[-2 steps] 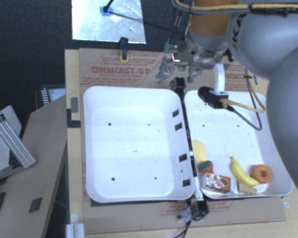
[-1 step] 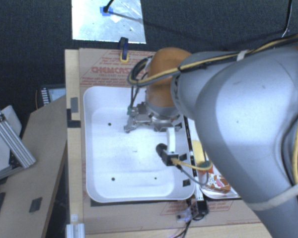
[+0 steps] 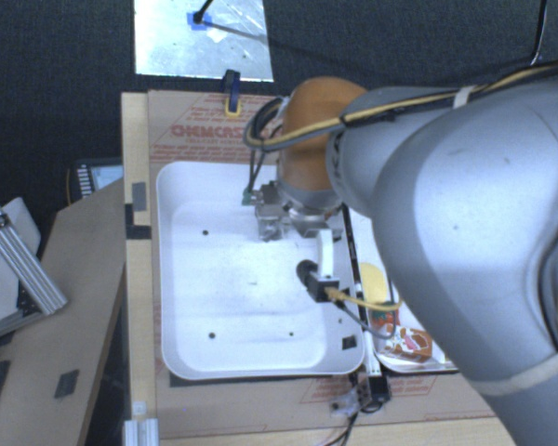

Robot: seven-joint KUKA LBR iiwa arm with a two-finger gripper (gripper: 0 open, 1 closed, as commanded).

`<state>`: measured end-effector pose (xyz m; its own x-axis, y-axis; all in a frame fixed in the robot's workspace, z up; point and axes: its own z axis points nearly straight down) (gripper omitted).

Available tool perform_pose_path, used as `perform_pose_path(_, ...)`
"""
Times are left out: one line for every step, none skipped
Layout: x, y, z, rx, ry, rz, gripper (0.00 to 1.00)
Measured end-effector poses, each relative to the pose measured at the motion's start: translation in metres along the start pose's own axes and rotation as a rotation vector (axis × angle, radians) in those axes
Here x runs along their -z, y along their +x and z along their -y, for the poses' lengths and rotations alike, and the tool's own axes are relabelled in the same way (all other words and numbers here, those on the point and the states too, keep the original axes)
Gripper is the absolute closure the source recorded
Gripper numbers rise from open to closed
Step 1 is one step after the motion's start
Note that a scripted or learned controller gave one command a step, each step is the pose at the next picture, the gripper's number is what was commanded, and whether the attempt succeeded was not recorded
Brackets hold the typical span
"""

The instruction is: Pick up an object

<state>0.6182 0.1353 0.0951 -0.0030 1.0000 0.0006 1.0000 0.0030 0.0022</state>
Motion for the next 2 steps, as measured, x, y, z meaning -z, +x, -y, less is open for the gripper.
perform_pose_path(-0.01, 0.035, -0.053, 0.004, -0.004, -0.002, 1.0)
perform_pose_path(0.059, 0.083, -0.052, 0.005, -0.005, -0.003, 1.0)
